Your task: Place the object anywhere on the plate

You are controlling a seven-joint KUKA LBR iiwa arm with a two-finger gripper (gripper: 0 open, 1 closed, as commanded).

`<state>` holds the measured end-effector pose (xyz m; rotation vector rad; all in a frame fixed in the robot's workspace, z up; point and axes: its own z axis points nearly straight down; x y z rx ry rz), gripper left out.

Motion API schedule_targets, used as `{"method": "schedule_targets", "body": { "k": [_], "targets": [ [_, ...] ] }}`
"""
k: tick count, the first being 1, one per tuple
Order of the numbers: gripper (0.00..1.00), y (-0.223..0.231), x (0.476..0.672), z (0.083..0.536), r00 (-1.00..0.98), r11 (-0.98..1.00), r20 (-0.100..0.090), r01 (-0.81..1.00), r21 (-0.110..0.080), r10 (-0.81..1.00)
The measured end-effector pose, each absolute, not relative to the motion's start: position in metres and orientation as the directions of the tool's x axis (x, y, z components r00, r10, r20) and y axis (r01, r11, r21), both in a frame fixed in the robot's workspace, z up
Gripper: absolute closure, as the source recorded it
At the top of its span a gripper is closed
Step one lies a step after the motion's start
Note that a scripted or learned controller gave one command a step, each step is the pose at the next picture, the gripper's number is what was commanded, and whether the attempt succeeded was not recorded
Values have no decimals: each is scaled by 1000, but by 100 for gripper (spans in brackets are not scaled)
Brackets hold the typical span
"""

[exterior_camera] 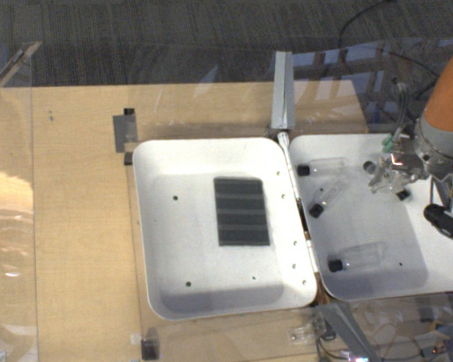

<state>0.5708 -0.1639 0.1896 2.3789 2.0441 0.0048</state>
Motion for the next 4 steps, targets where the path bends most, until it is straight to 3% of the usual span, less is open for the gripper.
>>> {"method": "schedule_targets", "body": {
  "k": [1, 2, 3, 4],
  "targets": [
    [100, -106, 598, 167, 401, -401, 1, 916, 2, 916],
    [100, -23, 657, 185, 334, -334, 1, 943, 4, 943],
    [100, 44, 670, 186, -140, 140, 0, 990, 6, 990],
    [100, 97, 637, 186, -423, 423, -1, 906, 6, 906]
  ]
}}
